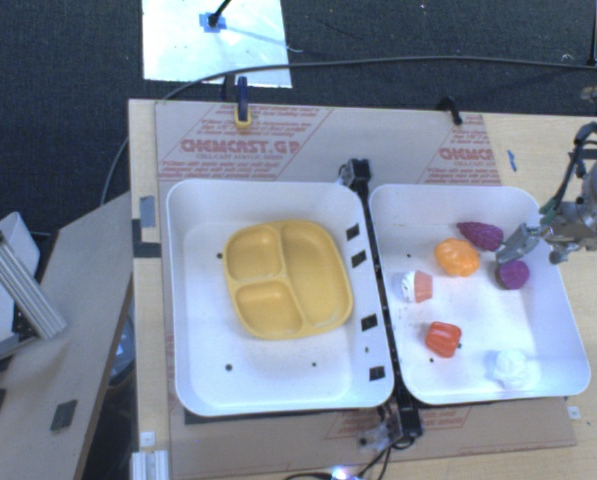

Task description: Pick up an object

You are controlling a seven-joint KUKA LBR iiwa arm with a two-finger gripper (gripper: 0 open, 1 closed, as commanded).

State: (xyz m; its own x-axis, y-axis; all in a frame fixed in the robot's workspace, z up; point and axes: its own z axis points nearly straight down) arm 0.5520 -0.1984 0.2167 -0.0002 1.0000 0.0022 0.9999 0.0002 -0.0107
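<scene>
Purple toy: a small rounded purple piece [513, 274] lies in the right bin [563, 318], near its far right wall, just right of the orange toy fruit [457, 258].
Gripper: the gripper [523, 240] hangs directly above that purple piece, one grey finger slanting down toward it; the nearest candidate for the pick (a judgement from position only).
Jaws: cannot tell whether they are spread or closed; nothing is seen pinched between them.
Handling: likely a light, hollow plastic play-food item, stiff and smooth, so prone to slip or roll; not fragile.
Hold point: across its widest middle, fingers on opposite sides, clear of the bin wall.
Neighbours: a longer purple toy [480, 234] sits just left of the gripper; a red toy pepper [443, 338], a white-and-pink piece [416, 287] and a white lump [514, 367] lie further from the orange fruit.
Left bin: holds a yellow divided tray [286, 277].
</scene>
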